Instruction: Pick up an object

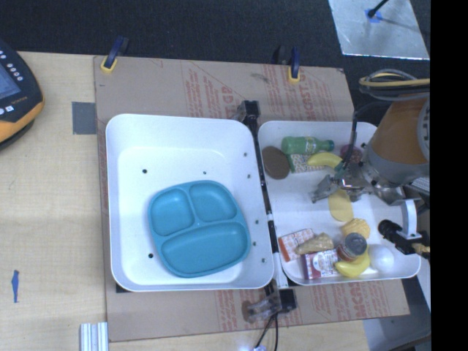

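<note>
The right white bin point(272, 218) holds the loose objects. A green bottle point(303, 145) and a yellow banana point(324, 159) lie along its far side, with a brown round piece point(276, 162) to their left. At the near side are a snack packet point(296, 241), a small can point(353, 246), a yellow fruit point(352, 268) and a white ball point(382, 257). My gripper point(333, 184) hangs low over the middle of this bin, just near of the banana and above a pale yellow piece point(340, 208). Nothing is clearly held.
The left white bin point(124, 145) holds a blue divided plate point(199, 227). The grey arm with its orange band point(401, 141) covers the right bin's far right corner. Clamps point(293, 63) sit on the board's far edge; an orange-and-black device point(14, 86) lies at far left.
</note>
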Controlling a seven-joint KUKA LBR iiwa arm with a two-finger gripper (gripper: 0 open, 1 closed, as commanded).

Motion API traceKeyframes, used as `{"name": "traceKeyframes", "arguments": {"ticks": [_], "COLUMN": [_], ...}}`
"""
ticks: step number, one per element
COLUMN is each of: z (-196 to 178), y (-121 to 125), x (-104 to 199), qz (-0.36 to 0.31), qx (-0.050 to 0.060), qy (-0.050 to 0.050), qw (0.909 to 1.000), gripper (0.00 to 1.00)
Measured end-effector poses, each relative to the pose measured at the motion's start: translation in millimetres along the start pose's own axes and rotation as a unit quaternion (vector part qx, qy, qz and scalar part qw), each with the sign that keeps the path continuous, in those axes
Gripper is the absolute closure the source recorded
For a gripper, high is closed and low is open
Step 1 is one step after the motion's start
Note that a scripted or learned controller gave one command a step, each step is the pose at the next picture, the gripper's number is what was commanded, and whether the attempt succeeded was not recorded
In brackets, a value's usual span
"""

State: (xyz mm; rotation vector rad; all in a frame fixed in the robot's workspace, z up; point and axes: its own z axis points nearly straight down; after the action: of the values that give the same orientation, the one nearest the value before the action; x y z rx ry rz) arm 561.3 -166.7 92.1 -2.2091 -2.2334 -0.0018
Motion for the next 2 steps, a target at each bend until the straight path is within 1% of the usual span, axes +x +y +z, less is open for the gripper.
{"name": "traceKeyframes", "arguments": {"ticks": [1, 2], "z": [-0.6, 0.3], "y": [-76.9, -25.6], "x": [-10.3, 47.7], "qz": [0.005, 0.000], "qx": [0.005, 0.000], "qy": [0.000, 0.001], "qw": [1.0000, 1.0000], "gripper": [0.00, 0.00]}}
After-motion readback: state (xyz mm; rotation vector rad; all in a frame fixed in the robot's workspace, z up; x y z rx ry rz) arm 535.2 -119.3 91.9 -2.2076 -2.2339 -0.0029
